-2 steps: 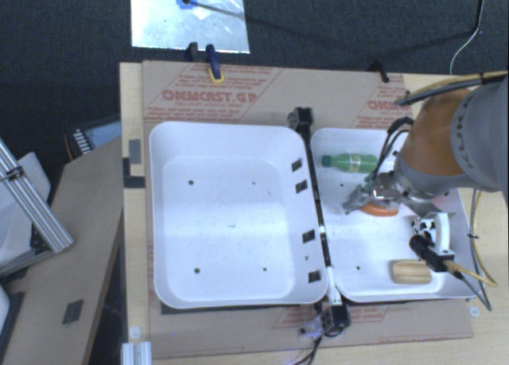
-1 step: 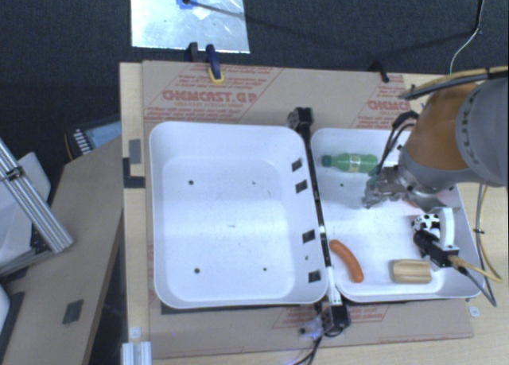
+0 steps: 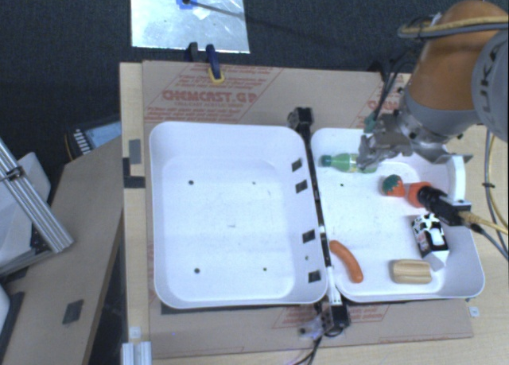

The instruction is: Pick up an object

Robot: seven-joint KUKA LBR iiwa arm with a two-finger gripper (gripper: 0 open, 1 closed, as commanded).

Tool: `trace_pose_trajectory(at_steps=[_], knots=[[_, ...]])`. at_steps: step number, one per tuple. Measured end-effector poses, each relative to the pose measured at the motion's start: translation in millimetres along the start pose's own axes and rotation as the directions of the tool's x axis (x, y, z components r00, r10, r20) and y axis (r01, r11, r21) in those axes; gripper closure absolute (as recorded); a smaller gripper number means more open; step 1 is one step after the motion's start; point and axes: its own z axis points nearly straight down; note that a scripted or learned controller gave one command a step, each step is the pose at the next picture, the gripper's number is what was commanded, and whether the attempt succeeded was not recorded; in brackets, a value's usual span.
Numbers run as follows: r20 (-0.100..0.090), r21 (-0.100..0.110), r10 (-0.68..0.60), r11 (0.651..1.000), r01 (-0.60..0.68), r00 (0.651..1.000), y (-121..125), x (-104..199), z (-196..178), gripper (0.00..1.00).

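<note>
Robot gripper [image 3: 372, 157] lowered over a small green bottle [image 3: 343, 162] lying near the right bin's [image 3: 465, 276] far-left corner, seemingly positioned to grasp it; its grip state cannot be told.

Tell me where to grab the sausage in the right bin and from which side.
Grip the sausage across its middle, coming straight down from above. It lies flat and slanted on the floor of the right bin, thin enough to span there, with bare floor on both long sides, though the dividing wall is close on its left.
</note>
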Motion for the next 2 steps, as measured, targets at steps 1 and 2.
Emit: trace_pose_trajectory(at_steps=[1, 2], knots=[[0.0, 0.014, 0.003, 1.0, -0.003, 1.0, 18.0, 52.3, -15.4, 1.0], [-0.001, 0.014, 0.002, 1.0, -0.002, 1.0, -9.8, 117.4, -58.8, 1.0]])
